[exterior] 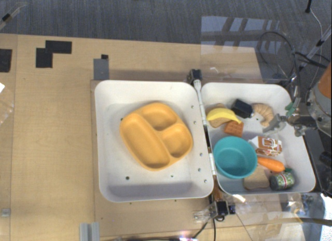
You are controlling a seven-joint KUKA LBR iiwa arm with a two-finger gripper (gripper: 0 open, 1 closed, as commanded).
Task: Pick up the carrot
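The carrot (271,164) is orange and lies flat in the right bin (303,154), just right of the teal bowl (235,156) and above a green can (282,180). My gripper (277,123) reaches in from the right edge and hangs over the upper right part of that bin, beside a croissant (263,112). It sits well above the carrot in the picture, with a small printed packet (270,145) between the two. Nothing is seen held in it.
The right bin also holds a banana (223,114), a black block (241,108), an orange waffle piece (234,128) and a bread slice (256,182). A yellow divided plate (155,133) lies in the left bin (111,183). Cables run at the far right.
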